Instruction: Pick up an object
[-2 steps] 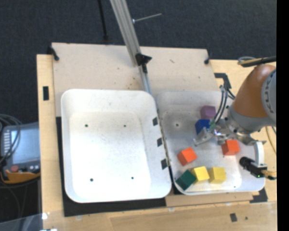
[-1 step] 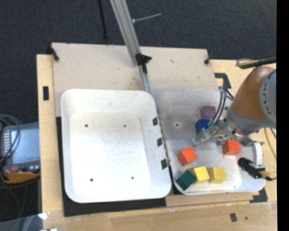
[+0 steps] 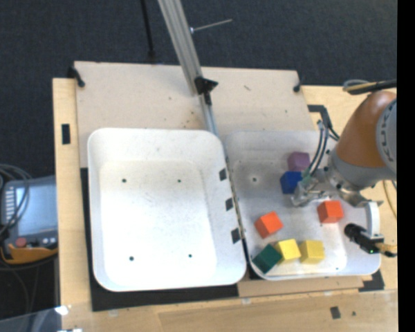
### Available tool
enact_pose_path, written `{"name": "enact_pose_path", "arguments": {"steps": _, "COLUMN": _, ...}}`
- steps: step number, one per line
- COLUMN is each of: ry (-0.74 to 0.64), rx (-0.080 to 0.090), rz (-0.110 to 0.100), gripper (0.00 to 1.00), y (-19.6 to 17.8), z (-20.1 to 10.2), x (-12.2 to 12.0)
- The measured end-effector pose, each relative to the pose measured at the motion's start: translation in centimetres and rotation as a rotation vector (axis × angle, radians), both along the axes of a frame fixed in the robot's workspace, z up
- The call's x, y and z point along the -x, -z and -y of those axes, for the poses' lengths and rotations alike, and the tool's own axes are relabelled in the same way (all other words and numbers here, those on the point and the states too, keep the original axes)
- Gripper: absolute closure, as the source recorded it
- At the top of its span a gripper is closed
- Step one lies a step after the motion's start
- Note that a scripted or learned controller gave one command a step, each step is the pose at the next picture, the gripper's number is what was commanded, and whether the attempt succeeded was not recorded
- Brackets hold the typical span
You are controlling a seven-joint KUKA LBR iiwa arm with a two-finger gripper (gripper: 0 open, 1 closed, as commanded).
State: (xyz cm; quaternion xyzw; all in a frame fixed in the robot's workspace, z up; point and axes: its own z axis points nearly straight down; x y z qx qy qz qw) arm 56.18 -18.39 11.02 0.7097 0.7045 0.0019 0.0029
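Nearest the camera, along the front edge of the right bin (image 3: 259,159), sit three blocks in a row: a green block (image 3: 268,258) at the left corner, a yellow block (image 3: 288,249) just beside it, and a second yellow block (image 3: 312,251) next along, close but apart. A little further in lies an orange block (image 3: 268,224), on its own toward the left wall of that bin.

My fingers (image 3: 302,196) are low over the middle of the right bin, the wrist coming in from the right. They are small and partly masked by my own hardware, so I cannot tell how wide they stand, and I see nothing between them.

The relation that matters: the blue block (image 3: 290,182) lies just beyond my fingers, slightly to their left, nearly touching them. A red-orange block (image 3: 330,211) sits just to their right and a touch nearer the camera, tucked by my wrist. I judge the blue block the likeliest target, needing only a short shift away from the camera. It looks roughly cubic, so no long axis governs the approach.

Further still, a purple block (image 3: 299,161) rests just behind the blue one. The left bin (image 3: 104,144) lies well apart across the surface (image 3: 159,88).
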Motion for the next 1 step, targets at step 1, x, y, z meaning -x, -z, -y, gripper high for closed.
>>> {"name": "enact_pose_path", "arguments": {"steps": 1, "ry": 0.001, "rx": 0.002, "rz": 0.001, "gripper": 1.0, "y": -6.08, "z": 1.02, "x": -0.09}}
